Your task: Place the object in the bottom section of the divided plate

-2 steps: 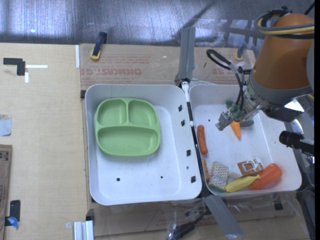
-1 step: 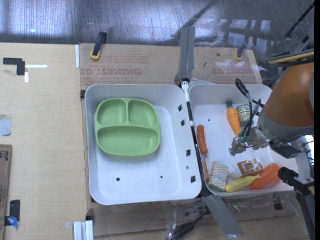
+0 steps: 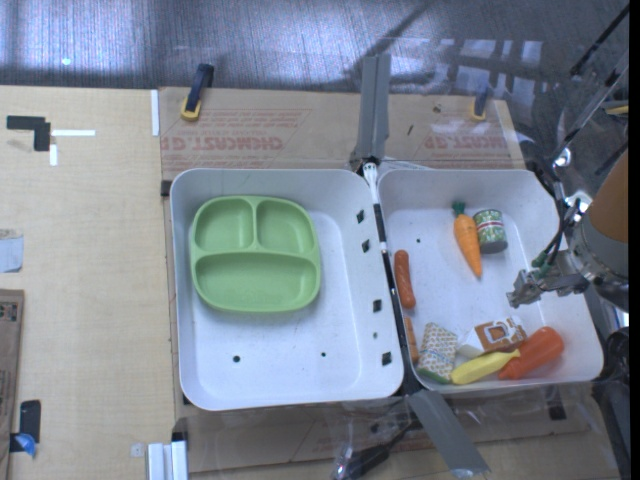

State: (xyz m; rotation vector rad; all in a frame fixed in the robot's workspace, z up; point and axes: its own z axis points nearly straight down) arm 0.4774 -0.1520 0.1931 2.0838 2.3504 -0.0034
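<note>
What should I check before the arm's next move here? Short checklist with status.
1. Target free: the bottom section of the green divided plate in the left bin holds nothing. Ok.
2. Object in grasp: nothing shows between the fingers of the gripper. Not ok.
3. Finger state: too small and blurred to read. Cannot tell.
4. Gripper position: over the right bin, above the toy pile, right of the carrot. Ok for a pick.
5. Candidates separable: carrot and sausage lie alone; the banana and red pepper touch each other. Ok for the first two.
6. Path to plate: the raised divider between bins must be crossed. Cannot tell clearance.
</note>
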